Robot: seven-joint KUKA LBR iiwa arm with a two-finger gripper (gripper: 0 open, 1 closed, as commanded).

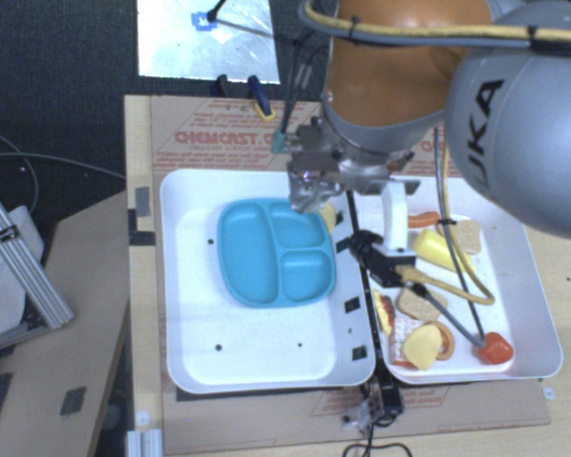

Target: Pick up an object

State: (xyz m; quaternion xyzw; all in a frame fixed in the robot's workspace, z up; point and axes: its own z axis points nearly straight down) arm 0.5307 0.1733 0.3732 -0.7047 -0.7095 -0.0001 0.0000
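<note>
Blue divided plate [274,252] lies in the left bin [195,350], and the tool [309,196] hangs just above its upper right corner, near a small yellow piece [328,218]. I cannot tell how the tool stands. Toy foods, like the yellow wedge [436,248] and red tomato [495,348], fill the right bin [533,284]. I judge the approach step is in hand; next it must descend onto one object.

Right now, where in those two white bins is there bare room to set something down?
Left bin: bare floor left of and below the blue divided tray, out to the bin's walls. Right bin: crowded with toy food, with the gripper at the tray's upper right corner.
</note>
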